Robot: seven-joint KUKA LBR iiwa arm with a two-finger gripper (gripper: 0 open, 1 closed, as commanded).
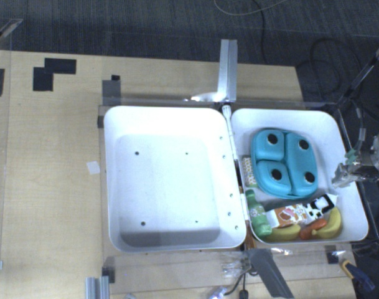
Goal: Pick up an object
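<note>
The right white bin [282,116] holds a large light-blue moulded piece with four round dimples [282,164]. Below it lie a green bottle-like item [256,213], an orange and white carton [290,215], a black and white item [321,205] and a yellow banana [329,227]. A thin patterned strip [248,172] stands against the bin's left wall. My gripper [346,173] hangs at the right rim of this bin, to the right of the blue piece and apart from it. Nothing is visibly held.
The left white bin [170,173] sits beside the right one, with a metal post [228,70] rising behind where they meet. Cables [264,8] lie on the dark floor beyond the bench. Black markers [52,72] sit on the wooden bench top at the far left.
</note>
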